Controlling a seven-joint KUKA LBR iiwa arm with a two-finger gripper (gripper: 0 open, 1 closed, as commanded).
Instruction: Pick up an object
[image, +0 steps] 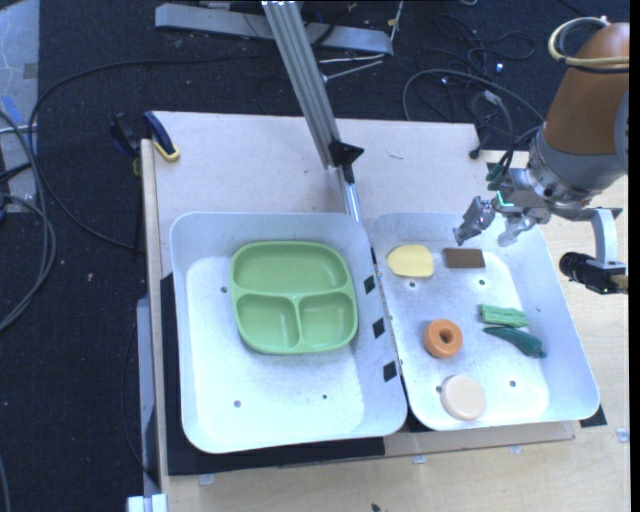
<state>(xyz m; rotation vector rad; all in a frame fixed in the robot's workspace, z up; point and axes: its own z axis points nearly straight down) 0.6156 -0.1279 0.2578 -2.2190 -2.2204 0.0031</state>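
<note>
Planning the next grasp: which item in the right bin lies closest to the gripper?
The brown block, just below the gripper at the bin's far edge. The yellow piece sits further left; the rest lie nearer the camera.

Bench surroundings and the left bin

A green divided plate (295, 297) lies in the left white bin (200, 400). A slanted metal pole (310, 85) rises at the far side; black cables (60, 120) trail on dark floor.

Rounded orange-brown band on a grey arm (585, 110), pale ring cable on top; below, metallic grey two-finger gripper (492, 226) with thin black cabling and greenish light.
</note>
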